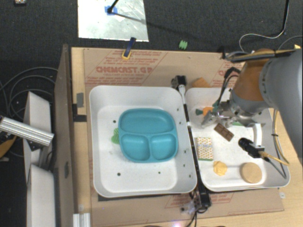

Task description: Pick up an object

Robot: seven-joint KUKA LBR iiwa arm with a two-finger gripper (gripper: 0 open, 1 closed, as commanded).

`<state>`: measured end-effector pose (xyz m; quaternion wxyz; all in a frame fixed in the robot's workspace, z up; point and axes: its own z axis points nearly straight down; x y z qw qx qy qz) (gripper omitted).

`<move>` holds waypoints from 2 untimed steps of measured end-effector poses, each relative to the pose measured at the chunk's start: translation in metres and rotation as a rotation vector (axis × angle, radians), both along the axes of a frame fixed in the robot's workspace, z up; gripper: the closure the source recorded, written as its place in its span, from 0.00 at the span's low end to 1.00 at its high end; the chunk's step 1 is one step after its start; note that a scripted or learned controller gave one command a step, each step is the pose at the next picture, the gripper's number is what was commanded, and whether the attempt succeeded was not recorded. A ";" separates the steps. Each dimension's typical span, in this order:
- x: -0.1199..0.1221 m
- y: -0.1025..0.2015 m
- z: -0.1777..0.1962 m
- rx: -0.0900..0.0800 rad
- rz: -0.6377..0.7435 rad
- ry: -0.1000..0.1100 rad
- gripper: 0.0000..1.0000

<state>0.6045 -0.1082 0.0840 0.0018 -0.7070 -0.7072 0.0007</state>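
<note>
Two white bins sit side by side on the worktop. Landmark: the right bin [272, 181]. At its near edge lie a tan round disc [251, 172] and a yellow lump [219, 168]; farther in, a patterned packet [204, 148] and a brown block [224, 131]. Just beyond the block hovers the tool [218, 116], its grip unclear. The left bin [102, 141] holds a blue divided tray [147, 134].

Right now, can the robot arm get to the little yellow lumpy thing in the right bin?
Probably yes. The small yellow lumpy object lies uncovered on the white right bin's floor, apart from the patterned card and the round tan disc. The end effector hovers above that bin.
</note>
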 end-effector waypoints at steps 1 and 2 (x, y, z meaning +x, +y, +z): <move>0.056 -0.004 0.001 0.000 0.007 0.017 0.00; 0.059 -0.007 -0.001 0.003 0.006 0.026 0.00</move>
